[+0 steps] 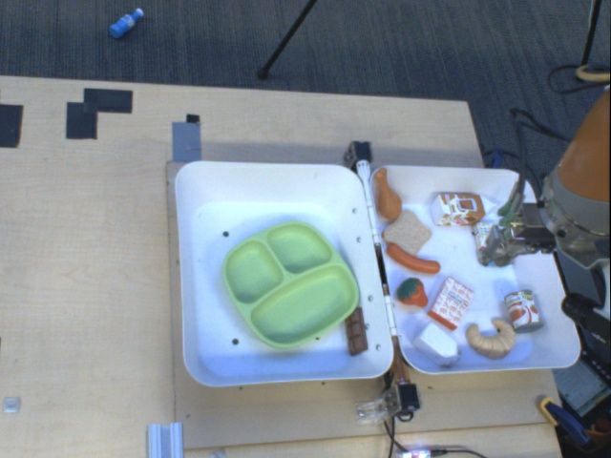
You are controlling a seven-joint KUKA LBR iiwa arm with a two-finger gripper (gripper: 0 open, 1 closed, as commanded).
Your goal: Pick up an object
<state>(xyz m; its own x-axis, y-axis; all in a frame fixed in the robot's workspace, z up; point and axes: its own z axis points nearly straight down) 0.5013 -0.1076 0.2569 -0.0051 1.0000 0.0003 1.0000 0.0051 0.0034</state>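
The right bin [535,356] holds several toy foods: a brown sausage-like piece [387,197], a bread slice [408,230], a red hot dog [412,259], a strawberry [411,292], a red-and-white packet [450,302], a white block [437,342], a croissant [492,339], a small can [521,310] and a snack box [458,208]. My gripper [496,248] hangs over the right side of this bin, just right of the snack box and above the can. I see nothing between its fingers.
The left bin [205,351] carries a green divided plate [291,282], with a brown chocolate bar [356,332] beside its lower right rim. The arm's grey body and orange band [584,175] enter at the right edge. Black cables run across the floor behind the bench.
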